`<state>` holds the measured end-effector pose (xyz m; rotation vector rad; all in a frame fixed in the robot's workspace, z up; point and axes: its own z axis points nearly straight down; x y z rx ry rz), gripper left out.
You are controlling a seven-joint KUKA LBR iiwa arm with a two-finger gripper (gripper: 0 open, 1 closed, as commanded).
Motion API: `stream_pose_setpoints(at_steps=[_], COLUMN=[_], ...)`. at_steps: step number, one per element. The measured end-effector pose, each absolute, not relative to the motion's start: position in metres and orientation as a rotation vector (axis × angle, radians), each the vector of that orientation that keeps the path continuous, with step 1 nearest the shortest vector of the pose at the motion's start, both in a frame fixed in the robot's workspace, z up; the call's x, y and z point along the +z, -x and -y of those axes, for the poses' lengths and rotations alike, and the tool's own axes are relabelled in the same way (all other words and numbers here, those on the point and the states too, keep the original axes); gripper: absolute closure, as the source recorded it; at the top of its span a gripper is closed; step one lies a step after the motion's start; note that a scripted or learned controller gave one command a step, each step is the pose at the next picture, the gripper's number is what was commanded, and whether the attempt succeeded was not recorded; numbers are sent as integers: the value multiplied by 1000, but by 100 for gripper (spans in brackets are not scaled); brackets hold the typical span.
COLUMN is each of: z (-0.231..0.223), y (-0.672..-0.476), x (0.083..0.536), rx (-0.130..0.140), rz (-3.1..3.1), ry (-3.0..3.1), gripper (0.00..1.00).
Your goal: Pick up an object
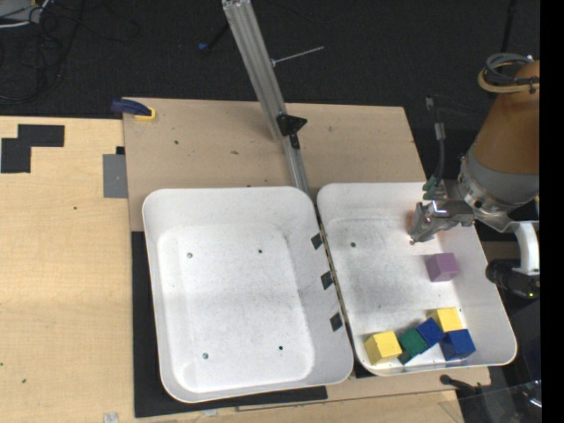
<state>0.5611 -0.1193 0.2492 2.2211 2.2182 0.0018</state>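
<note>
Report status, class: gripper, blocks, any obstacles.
Gripper over right bin, nothing between fingers. Purple block lies just below it. Other blocks clustered at near edge. Nothing in the way.

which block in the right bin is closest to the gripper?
The purple block, alone mid-bin just below the gripper. The yellow, green and blue blocks are clustered at the bin's near edge, farther away.

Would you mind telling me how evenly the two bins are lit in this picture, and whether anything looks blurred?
In the camera view, the left bin is brightly lit, with a greyer shaded patch across its floor; the right bin shows a similar soft grey shadow mid-floor. The gripper looks slightly smeared, while the purple block and the coloured blocks at the near edge stay reasonably sharp. The background beyond the bench is dark.
</note>
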Motion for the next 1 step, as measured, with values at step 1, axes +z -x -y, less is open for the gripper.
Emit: stream_pose_setpoints(at_steps=[1], z=[64], y=[-562], x=[244], rx=[-2], rz=[-2229], ry=[-2220], gripper=[100])
